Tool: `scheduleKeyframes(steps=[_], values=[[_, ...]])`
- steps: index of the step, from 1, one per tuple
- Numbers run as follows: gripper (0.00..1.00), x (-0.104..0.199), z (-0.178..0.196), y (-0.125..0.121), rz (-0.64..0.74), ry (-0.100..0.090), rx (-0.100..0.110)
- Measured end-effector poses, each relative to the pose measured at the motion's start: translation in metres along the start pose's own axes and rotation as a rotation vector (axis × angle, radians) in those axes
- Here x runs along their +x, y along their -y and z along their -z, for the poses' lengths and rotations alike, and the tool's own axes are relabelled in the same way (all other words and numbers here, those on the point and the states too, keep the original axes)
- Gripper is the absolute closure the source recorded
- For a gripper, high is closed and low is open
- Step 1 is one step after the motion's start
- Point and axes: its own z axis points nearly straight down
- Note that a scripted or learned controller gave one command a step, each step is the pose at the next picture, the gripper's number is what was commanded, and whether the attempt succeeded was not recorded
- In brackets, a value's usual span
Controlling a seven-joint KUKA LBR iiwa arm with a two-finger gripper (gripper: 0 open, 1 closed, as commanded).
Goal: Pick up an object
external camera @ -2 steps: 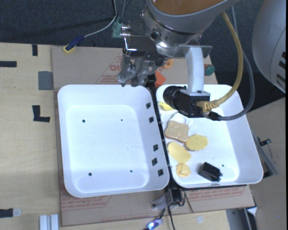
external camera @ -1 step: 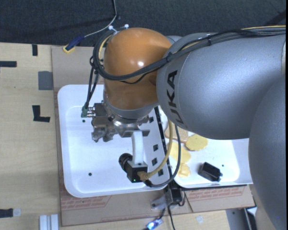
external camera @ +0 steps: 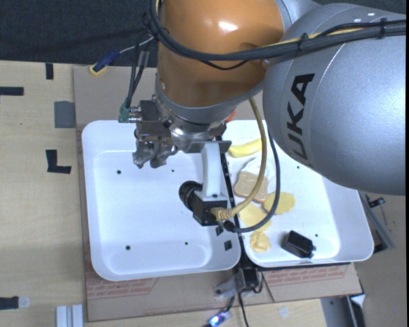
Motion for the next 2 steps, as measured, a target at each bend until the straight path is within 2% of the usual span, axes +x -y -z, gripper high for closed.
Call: scheduleKeyframes(steps=[1,2], values=[[1.00,0.000,0.113,-0.039,-0.002,-0.001,-0.006],[1.00,-0.095,0.143,-0.029,-0.011,0.005,0.004]])
